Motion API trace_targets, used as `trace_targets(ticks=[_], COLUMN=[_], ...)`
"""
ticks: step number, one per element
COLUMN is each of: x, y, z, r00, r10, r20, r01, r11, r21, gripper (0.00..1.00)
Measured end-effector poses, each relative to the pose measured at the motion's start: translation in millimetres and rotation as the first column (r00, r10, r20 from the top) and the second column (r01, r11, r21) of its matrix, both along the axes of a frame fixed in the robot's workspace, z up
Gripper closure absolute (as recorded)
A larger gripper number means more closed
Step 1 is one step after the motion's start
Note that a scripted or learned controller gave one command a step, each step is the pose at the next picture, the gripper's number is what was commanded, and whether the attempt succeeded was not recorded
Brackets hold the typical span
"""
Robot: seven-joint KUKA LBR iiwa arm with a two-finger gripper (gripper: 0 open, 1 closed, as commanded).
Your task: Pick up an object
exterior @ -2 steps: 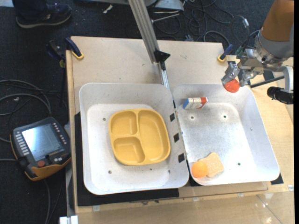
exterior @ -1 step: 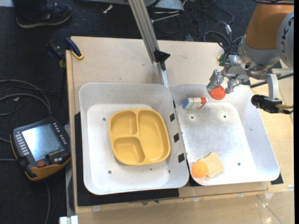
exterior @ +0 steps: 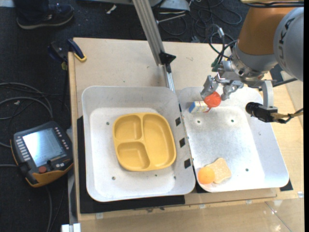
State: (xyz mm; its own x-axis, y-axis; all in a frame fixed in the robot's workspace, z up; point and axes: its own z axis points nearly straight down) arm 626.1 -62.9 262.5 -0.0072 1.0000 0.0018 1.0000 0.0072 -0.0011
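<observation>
Red-orange object [exterior: 212, 99] | clamped in gripper [exterior: 215, 96] jaws | right bin [exterior: 270, 163] | advice: lift straight, keep grip.

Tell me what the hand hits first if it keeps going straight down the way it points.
The hand points down at the right bin's back left corner. A small red-orange object sits right at its tips, so that comes first, then the small white box or bin floor. Depth is uncertain.

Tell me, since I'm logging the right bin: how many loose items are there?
4: a red item between the gripper fingers, a small box below it, an orange ball and a tan sponge at the near edge.
</observation>
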Motion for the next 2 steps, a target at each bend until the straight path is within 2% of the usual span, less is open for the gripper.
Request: trace_targets(ticks=[2], x=[-30], y=[83], z=[-19], r00=[1.0], r10=[0.0], r20=[-0.002], r01=[0.0], r11=[1.0], r21=[-0.001], gripper=[1.0])
